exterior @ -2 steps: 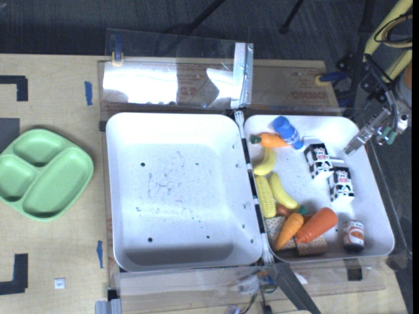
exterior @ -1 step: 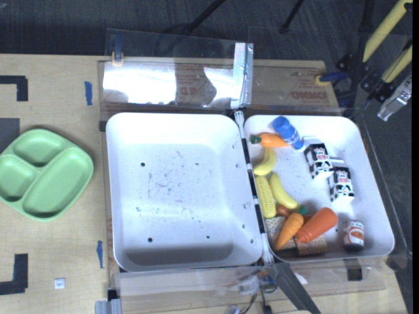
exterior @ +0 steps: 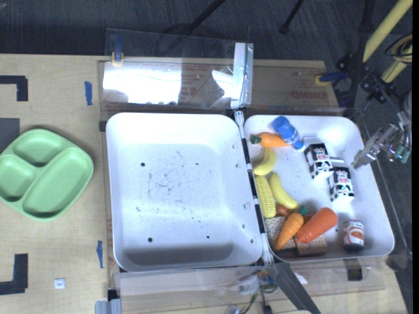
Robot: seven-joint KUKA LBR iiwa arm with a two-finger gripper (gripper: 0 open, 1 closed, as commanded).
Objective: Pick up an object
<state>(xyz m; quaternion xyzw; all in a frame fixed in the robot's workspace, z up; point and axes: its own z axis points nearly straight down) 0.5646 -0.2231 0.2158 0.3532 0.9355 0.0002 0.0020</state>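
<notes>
Carrot (exterior: 317, 222): orange, tilted, right bin (exterior: 374, 195) | gripper (exterior: 366, 154): state cannot be told

This looks like a robotics lab. Two white bins (exterior: 173, 188) sit on a plywood worktop (exterior: 52, 103) marked with black tape (exterior: 16, 87) and blue tape (exterior: 88, 91). A clear plastic screen (exterior: 173, 70) stands behind the bins, and tripod legs (exterior: 216, 8) rest on dark carpet (exterior: 65, 12).
</notes>
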